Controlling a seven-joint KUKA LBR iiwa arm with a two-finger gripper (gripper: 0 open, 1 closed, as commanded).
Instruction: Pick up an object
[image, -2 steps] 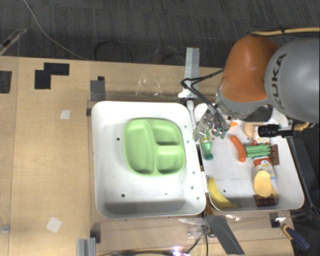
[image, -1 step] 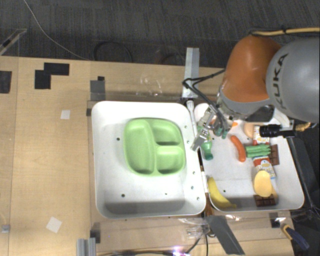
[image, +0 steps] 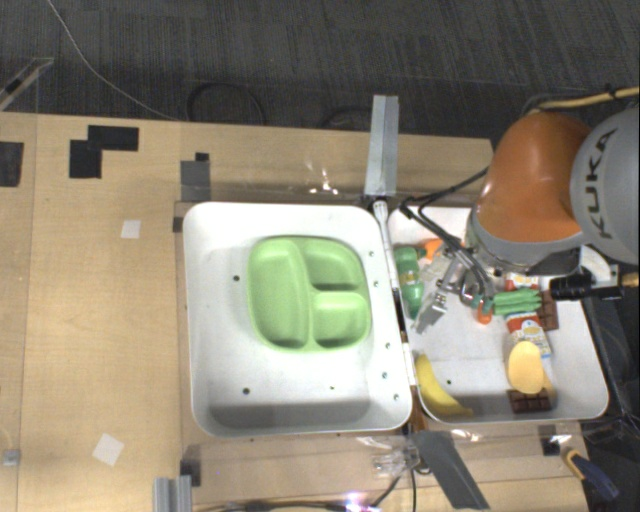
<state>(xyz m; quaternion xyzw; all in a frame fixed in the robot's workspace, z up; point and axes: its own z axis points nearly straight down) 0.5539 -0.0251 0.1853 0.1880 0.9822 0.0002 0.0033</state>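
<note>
Bins (image: 215, 300) number two; one green tray (image: 305, 292).

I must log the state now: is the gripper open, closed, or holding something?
Gripper: cannot be told; it hangs over the right bin, near the green bottle.
</note>
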